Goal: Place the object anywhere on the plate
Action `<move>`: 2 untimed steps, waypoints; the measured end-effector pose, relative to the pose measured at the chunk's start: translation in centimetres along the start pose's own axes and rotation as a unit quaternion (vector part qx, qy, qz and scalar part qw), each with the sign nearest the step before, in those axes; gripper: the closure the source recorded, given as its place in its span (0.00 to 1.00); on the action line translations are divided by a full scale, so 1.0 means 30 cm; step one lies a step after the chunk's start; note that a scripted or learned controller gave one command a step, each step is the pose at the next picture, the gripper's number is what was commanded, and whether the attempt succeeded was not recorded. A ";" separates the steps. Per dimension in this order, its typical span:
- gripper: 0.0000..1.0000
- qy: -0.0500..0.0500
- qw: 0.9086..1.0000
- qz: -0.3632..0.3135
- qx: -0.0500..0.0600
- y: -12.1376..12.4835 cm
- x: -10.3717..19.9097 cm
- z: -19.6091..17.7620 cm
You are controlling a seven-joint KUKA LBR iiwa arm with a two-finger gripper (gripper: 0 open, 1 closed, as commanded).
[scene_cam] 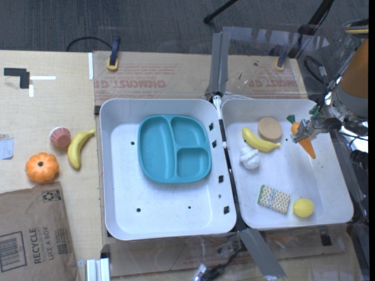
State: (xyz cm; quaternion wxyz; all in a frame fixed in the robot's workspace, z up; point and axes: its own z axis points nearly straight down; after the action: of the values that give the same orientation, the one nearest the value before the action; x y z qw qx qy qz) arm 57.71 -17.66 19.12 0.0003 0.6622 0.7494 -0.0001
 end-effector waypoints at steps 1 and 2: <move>1.00 0.000 0.997 -0.080 0.000 0.096 0.262 -0.011; 1.00 0.000 0.994 -0.108 0.000 0.176 0.454 0.000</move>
State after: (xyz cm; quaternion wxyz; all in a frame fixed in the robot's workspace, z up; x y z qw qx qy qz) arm 61.27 -3.50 19.11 0.0004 0.5777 0.8162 -0.0006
